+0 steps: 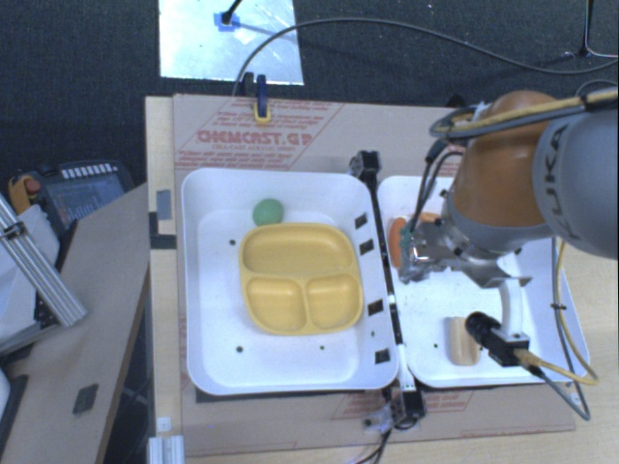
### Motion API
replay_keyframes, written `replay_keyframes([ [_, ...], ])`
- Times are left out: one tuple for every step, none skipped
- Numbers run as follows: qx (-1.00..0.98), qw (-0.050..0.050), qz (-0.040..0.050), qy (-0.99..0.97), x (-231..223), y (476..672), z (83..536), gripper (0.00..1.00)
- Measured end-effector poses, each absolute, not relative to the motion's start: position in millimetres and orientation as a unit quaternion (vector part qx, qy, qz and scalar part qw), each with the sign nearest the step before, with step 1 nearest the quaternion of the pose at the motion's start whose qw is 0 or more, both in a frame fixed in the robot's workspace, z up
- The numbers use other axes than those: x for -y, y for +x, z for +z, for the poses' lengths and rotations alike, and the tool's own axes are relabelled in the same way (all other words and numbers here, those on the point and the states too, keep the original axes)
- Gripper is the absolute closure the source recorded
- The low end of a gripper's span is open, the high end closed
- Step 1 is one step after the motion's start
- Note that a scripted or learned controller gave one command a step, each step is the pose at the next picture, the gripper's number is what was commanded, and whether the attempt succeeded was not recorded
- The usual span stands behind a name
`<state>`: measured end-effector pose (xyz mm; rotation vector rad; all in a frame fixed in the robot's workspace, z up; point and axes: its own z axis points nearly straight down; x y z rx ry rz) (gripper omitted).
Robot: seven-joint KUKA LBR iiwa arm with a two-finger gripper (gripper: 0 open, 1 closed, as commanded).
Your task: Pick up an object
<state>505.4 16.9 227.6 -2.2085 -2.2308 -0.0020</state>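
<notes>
We see two white bins side by side on a brown board. In the left bin (pixel 208 259) lies a yellow tray (pixel 295 276) with three compartments, sitting a little right of the bin's middle. A green ball (pixel 268 211) rests just beyond the tray's far-left corner, close to it, though we cannot tell whether they touch.

The arm (pixel 527 177) comes in from the right and hangs over the right bin (pixel 426 356), covering most of its far half. Its orange band sits directly above the wrist, and the gripper (pixel 414 257) points down toward the bin's left side, close to the divider between the bins. The wrist hides its tips, so we cannot tell whether it is released or clenched, and we see nothing held in it.

An orange object (pixel 397 243) lies against the left wall of the right bin, just beside the gripper on its left; part of it is hidden by the metal of the gripper, and we cannot tell whether the two touch.

A tan block (pixel 460 341) lies in the near part of the same bin, well apart from the gripper and nearer to us. A black fitting (pixel 495 338) on the arm's cable sits just to its right, overlapping its edge
</notes>
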Motion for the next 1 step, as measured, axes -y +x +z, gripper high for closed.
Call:
replay_keyframes([
  [0.711,0.0,-0.0016,-0.703,-68.5,498.6,236.6,1.0],
])
